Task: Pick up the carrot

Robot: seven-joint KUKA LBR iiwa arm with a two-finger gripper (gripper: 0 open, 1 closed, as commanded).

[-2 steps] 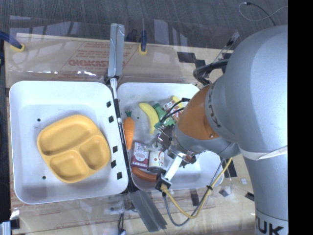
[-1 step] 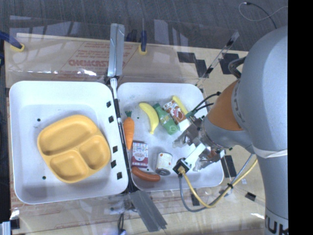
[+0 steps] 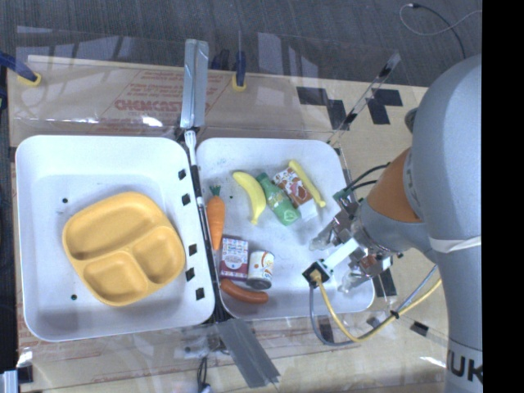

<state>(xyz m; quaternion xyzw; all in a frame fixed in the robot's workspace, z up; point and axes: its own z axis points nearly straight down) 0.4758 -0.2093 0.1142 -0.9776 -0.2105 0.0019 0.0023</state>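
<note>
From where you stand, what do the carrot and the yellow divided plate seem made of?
The carrot is probably toy plastic: even orange, smooth, with a slight sheen. The yellow divided plate is likely moulded plastic with a matte finish: uniform colour, rounded compartment ridges.

Tray (image 3: pixel 123 219) in left bin (image 3: pixel 41 178); carrot (image 3: pixel 215 223) left of banana (image 3: pixel 250 195) in right bin (image 3: pixel 246 158)

The grey arm (image 3: pixel 449 137) is extended in from the right, its wrist (ringed just above by an orange band (image 3: pixel 393 191)) is angled down and leftward, and the gripper (image 3: pixel 332 234) is pointed left.
</note>
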